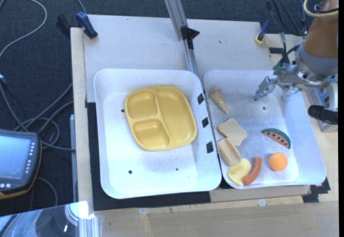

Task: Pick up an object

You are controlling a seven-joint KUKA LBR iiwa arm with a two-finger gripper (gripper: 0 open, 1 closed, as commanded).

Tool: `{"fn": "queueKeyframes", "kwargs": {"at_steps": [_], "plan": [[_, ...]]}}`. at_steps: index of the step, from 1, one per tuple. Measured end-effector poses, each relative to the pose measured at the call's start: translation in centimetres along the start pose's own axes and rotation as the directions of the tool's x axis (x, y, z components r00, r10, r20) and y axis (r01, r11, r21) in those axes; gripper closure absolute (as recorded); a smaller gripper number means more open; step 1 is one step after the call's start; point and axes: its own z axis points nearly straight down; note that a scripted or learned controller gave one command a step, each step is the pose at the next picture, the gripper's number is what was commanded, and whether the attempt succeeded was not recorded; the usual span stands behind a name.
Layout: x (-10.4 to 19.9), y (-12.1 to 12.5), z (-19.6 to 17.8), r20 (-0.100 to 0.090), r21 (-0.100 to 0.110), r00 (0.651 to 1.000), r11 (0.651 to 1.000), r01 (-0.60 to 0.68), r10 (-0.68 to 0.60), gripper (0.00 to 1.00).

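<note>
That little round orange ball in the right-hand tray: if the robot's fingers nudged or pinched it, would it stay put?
Probably not. The small round orange ball looks smooth and spherical, so a nudge would likely send it rolling across the flat floor of the right white bin. It looks like toy fruit, so probably light. The two-finger gripper might squeeze it out sideways unless centred on it.

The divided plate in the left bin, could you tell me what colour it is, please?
The divided plate is plain yellow, seen clearly in the camera view.
</note>
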Motion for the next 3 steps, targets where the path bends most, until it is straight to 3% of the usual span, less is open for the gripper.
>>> {"fn": "queueKeyframes", "kwargs": {"at_steps": [1,2,3], "plan": [[-0.4,0.8,5.5,0.0,0.0,1.0,1.0,-0.002,0.002,0.0],[-0.4,0.8,8.4,0.001,-0.002,1.0,1.0,-0.001,0.001,0.0],[-0.4,0.9,7.1,0.001,-0.008,1.0,1.0,-0.001,0.001,1.0]]}}
